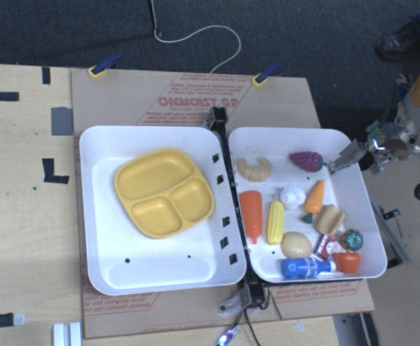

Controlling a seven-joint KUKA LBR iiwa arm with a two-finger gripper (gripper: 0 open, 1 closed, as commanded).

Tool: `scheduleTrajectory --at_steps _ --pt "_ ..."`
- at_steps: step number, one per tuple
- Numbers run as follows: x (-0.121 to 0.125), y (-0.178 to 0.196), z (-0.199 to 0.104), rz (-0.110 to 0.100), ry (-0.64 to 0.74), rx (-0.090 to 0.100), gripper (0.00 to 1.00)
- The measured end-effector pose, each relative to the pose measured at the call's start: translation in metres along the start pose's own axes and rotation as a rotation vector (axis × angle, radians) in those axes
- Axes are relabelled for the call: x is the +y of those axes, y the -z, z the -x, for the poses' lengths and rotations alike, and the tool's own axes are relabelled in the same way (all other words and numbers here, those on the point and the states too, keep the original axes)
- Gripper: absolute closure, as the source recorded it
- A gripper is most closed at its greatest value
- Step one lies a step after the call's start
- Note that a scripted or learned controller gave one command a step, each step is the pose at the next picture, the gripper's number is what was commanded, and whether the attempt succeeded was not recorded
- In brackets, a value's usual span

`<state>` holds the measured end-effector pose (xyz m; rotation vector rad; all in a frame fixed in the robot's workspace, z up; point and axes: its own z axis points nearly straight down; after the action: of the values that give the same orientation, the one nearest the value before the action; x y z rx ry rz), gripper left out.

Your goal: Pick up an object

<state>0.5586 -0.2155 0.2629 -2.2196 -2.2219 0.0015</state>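
The right bin holds several toy foods: purple grapes, a croissant, a long orange-red piece, a corn cob, a carrot, a brown bun, a potato and a blue bottle. My gripper hangs over the bin's upper right rim, just right of the grapes. It looks open, with nothing between its fingers.
A yellow divided plate lies in the left bin. A small white item, a red piece and a green one crowd the right bin's lower corner. A cable runs behind the bins.
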Motion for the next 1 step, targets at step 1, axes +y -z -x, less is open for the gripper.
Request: scheduleTrajectory --at_steps 1 --pt "-0.0574 0.1403 0.0099 0.013 -0.003 -0.006 0.0"
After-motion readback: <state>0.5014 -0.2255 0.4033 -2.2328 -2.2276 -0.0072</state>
